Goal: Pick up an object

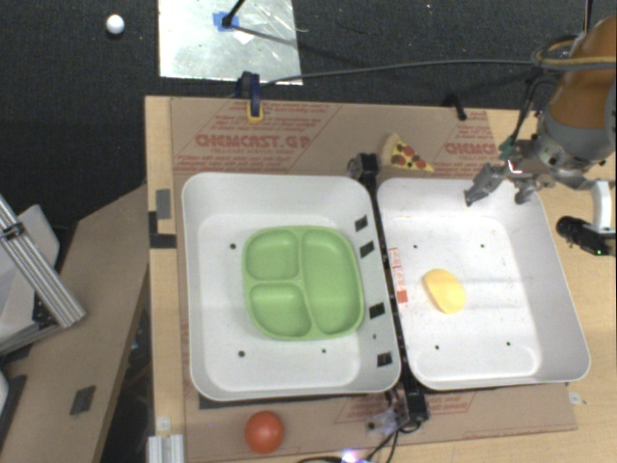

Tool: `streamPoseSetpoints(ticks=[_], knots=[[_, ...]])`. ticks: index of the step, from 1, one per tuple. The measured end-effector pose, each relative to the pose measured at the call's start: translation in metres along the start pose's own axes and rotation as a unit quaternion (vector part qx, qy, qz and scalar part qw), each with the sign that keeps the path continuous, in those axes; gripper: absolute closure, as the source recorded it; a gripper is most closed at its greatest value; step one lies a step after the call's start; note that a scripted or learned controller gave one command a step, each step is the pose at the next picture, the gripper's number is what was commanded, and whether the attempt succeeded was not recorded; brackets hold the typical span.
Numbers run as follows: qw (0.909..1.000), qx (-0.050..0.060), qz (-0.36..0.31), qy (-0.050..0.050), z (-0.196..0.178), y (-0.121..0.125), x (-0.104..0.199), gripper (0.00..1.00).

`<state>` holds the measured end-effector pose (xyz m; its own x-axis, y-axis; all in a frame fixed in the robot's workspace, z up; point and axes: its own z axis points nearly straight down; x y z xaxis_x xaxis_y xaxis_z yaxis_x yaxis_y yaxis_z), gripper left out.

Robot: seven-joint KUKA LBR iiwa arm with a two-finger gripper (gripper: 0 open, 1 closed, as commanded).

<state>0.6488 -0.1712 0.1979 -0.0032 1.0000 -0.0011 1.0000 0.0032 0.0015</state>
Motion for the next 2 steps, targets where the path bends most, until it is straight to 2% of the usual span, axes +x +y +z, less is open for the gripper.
streamPoseSetpoints(ticks=[2], knots=[[1.0000,0.001,0.000,0.000,0.084,0.000,0.001,0.00]])
